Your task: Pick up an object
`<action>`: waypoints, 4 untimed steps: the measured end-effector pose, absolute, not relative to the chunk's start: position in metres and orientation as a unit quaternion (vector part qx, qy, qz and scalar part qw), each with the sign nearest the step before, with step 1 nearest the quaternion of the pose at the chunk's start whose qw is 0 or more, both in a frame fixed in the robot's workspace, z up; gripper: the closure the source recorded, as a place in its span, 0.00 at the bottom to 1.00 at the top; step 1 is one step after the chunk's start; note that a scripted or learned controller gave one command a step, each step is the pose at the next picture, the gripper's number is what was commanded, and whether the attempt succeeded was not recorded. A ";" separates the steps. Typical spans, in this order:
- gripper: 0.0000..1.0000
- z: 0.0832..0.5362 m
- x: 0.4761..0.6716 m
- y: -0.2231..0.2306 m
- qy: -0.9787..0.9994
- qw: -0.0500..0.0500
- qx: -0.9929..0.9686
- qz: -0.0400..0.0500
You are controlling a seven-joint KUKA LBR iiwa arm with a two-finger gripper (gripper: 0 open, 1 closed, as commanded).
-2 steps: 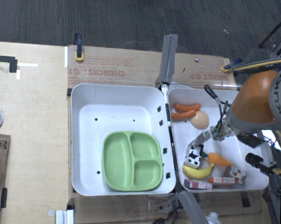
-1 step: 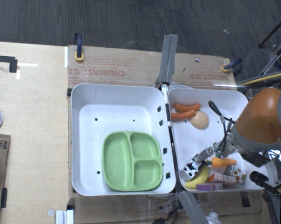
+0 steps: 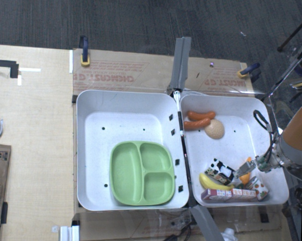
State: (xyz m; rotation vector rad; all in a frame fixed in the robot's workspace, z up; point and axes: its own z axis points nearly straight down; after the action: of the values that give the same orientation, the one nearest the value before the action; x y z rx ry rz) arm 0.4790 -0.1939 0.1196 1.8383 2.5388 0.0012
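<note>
My end effector [image 3: 245,169] hung low in the right bin [image 3: 231,108], by the banana [image 3: 213,183] and small carton [image 3: 230,195]; I could not tell its state. The banana looked soft and light, so I judged its middle the best place to grab.

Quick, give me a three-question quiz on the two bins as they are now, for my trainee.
1. True or false: the green plate lies in the left bin.
2. Which sits nearest the gripper: A) sausages B) bun C) banana?
3. Fill in: the long carton lies along the right bin's ____ wall.

Key: 1 true; 2 C; 3 near.
</note>
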 end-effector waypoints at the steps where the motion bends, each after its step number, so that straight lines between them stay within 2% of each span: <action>1: 0.00 0.106 0.486 -0.203 0.728 0.015 0.685 0.007; 2: 0.00 0.106 0.487 -0.207 0.728 0.017 0.685 0.006; 3: 0.00 0.092 0.478 -0.206 0.742 0.000 0.671 0.000; 4: 1.00 0.100 0.478 -0.205 0.742 0.000 0.671 0.000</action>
State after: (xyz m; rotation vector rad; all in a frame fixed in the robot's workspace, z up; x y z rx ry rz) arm 0.4779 -0.2051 0.0998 2.1076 2.3307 -0.0008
